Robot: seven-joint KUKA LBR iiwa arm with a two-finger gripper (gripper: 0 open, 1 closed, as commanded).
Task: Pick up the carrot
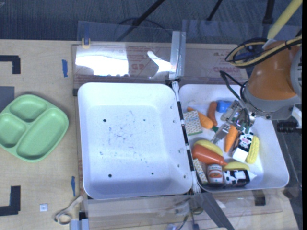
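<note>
The carrot [231,138] is a slim orange cone lying in the right bin [274,176], pointing toward the front, among other toy foods. My gripper [233,124] hangs low over the right bin, directly at the carrot's upper end and touching or nearly touching it. The grey wrist with its orange band [271,78] rises behind it at the right. The gripper's body hides the carrot's top.
Crowded around the carrot are a yellow corn cob [253,148], a banana [210,145], a red-orange pepper [207,155], a small jar [216,172], two more orange pieces [212,110], a blue item [223,106] and a cracker [193,123]. The left bin [129,133] adjoins; a green plate [31,126] lies far left.
</note>
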